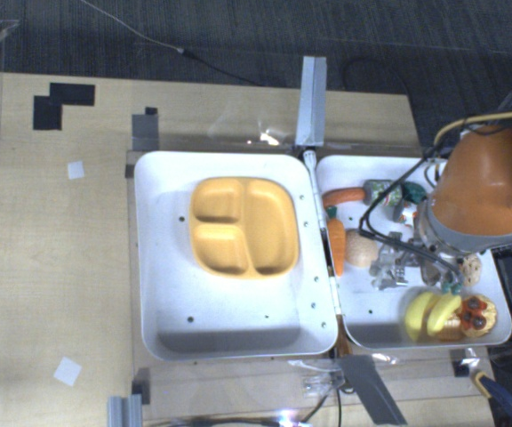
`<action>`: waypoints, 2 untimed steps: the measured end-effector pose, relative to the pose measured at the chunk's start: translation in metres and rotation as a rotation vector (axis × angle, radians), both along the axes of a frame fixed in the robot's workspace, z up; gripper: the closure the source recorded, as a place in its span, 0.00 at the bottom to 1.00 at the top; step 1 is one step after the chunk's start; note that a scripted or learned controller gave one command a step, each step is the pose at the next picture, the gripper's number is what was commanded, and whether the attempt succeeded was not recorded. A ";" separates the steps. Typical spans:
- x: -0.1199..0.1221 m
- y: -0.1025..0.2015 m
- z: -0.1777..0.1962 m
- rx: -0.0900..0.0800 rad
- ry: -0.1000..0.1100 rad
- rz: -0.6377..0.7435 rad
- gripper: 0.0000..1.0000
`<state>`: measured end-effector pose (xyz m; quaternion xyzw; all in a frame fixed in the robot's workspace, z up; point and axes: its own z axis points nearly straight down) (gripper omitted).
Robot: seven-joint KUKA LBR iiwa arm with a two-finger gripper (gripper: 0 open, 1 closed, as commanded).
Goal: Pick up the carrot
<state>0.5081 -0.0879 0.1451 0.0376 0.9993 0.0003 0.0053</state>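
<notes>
Shallow white bins (pixel 149 265): two
Yellow three-compartment plastic plate (pixel 243 226): one
Orange carrots (pixel 335 246): two
Yellow bananas (pixel 431 314): one bunch
Beige round potato-like item (pixel 359 249): one

My pincer (pixel 396 272) over the right bin (pixel 363 323), low among the food.

The carrot (pixel 335 247) lies along that bin's left wall, just beside a pale round piece (pixel 359 250). Bananas (pixel 432 313) sit by the near wall. A yellow divided plate (pixel 242 226) rests in the left bin (pixel 163 265).
</notes>
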 end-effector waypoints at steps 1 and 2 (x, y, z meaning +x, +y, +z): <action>-0.009 0.006 -0.018 -0.001 0.002 0.066 1.00; -0.014 -0.026 -0.054 -0.003 -0.005 0.349 1.00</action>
